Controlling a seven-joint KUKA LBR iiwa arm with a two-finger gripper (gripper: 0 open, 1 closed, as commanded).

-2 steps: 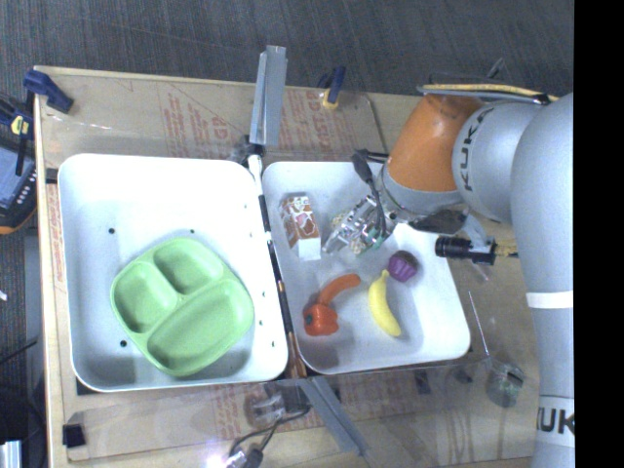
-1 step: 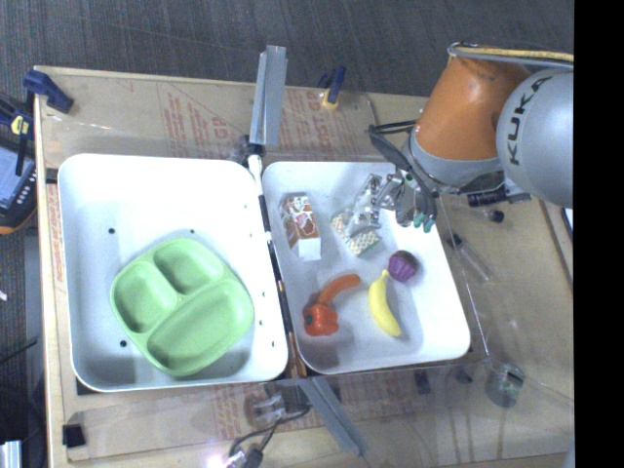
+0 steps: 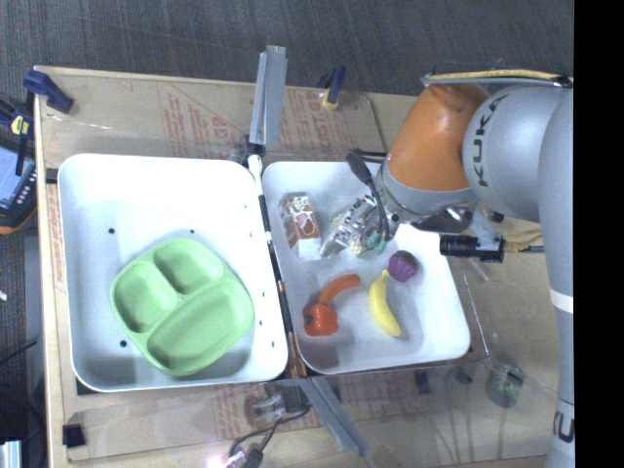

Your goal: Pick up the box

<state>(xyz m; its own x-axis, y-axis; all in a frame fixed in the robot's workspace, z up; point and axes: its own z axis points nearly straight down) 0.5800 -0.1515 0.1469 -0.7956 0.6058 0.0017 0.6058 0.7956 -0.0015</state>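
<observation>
Two-finger metal gripper [image 3: 363, 224] low in right white bin [image 3: 439, 334], upper middle; opening can't be made out | small brown-and-white printed box [image 3: 299, 220] lies flat just left of it, near bin's upper-left corner | purple plum [image 3: 403, 265], yellow banana [image 3: 383, 306], red-orange pepper [image 3: 327, 305] below | green divided plate [image 3: 182, 305] in left bin [image 3: 83, 193]

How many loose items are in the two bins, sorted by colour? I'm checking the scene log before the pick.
Green: 1, divided plate in the left bin
Brown and white: 1, box
Purple: 1, round item
Yellow: 1, banana
Red-orange: 2, long piece and chunky piece
Total: 6
</observation>
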